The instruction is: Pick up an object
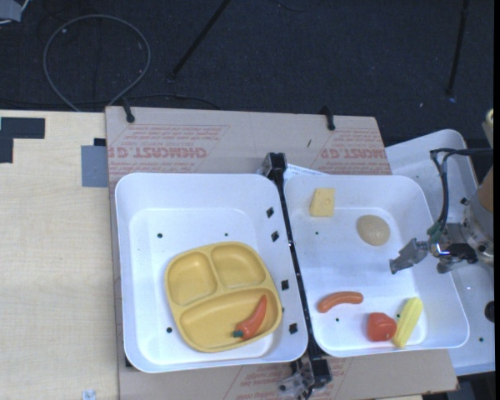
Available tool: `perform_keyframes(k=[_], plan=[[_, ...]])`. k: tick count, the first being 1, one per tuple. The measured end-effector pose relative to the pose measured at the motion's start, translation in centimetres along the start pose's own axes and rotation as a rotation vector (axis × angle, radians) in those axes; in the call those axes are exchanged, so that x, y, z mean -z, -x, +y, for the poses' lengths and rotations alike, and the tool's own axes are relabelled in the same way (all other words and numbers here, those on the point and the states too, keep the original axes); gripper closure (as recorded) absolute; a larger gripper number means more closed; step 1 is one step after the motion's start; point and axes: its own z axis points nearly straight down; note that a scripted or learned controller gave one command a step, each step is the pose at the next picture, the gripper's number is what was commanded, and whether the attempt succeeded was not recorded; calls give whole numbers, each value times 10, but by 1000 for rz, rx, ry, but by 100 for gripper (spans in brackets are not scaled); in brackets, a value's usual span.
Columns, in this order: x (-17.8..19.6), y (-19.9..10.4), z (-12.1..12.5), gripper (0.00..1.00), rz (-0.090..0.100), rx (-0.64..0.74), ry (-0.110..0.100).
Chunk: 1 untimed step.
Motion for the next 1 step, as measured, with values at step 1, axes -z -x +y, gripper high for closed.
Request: perform_keyframes(k=[1], plan=[[-47, 0, 7, 0, 3, 0, -6]])
